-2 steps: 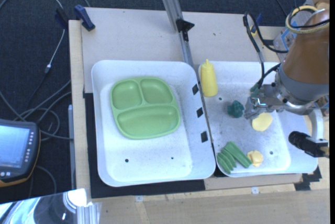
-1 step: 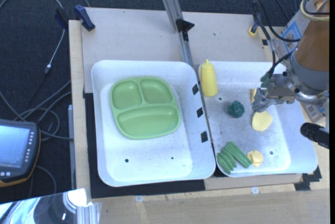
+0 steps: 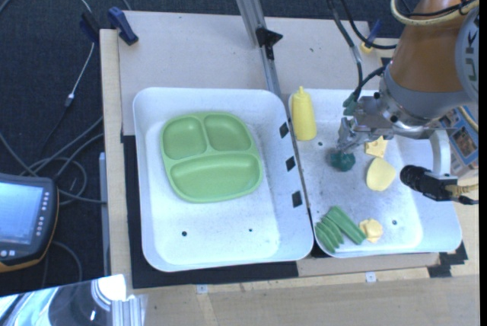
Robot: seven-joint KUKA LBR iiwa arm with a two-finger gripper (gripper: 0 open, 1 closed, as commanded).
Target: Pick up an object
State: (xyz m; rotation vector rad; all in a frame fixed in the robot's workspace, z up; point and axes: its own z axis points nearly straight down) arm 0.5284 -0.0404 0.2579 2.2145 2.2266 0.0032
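Far to the gripper's left, your green divided plate (image 3: 211, 164) lies untouched. The gripper (image 3: 347, 143) hangs low in the right bin, directly over a small dark-green object (image 3: 342, 161); whether it has a grasp, you cannot tell. Nothing looks lifted yet.

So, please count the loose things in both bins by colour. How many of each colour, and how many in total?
Yellow: 4 (mustard bottle, wedge piece, round piece, small piece)
Green: 2 (divided plate, bean pods)
Dark teal: 1 (small object under the gripper)
Total: 7
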